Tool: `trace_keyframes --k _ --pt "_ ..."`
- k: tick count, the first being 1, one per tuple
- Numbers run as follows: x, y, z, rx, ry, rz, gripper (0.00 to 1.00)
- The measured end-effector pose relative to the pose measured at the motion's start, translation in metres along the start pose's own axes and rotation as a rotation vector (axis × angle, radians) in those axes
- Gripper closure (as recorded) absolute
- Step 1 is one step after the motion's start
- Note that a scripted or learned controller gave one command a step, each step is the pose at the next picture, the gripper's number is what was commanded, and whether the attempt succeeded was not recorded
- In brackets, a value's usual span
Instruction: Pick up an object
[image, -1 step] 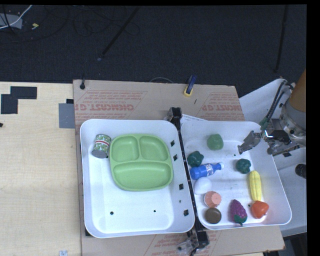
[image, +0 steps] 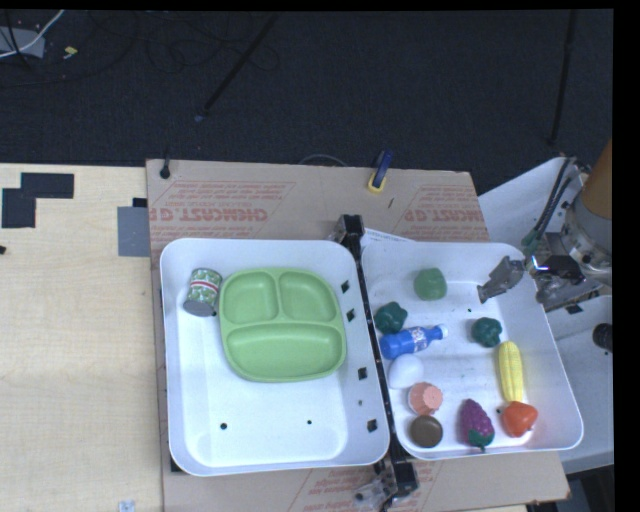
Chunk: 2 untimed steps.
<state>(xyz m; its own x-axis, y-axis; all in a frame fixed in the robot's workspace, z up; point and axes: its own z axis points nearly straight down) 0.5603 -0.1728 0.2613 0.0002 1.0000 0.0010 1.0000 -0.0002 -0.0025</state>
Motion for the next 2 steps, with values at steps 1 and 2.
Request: trace_keyframes --k 1,2 --pt "-0.008 0.002 0.057 0.004 0.001 -0.001 0.0" --pt "-0.011 0.0 0.102 0.004 0.001 -0.001 0.0"
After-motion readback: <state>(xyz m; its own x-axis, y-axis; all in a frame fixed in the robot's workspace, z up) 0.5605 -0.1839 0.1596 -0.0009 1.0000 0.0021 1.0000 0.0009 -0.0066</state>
